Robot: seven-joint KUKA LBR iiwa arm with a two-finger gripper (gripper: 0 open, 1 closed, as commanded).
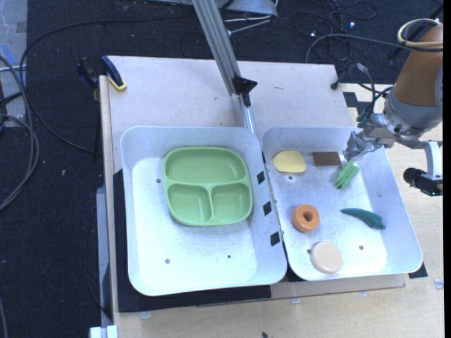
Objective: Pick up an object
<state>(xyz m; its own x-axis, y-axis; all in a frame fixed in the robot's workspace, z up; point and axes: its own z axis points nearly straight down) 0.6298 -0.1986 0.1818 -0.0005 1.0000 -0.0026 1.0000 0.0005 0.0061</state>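
The gripper (354,153) hangs over the green stalk (346,174); its grip unclear, the stalk may slip free.

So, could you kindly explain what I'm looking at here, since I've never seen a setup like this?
This is one camera fixed above a bench, looking down at a slant. The grey and orange shape at the right is a robot arm; its gripper hangs over the right bin, just above a light green toy. Whether it holds that toy can't be told. That bin also holds a yellow piece, a brown block, an orange ring, a dark green piece and a cream disc. The left bin holds a green divided plate.
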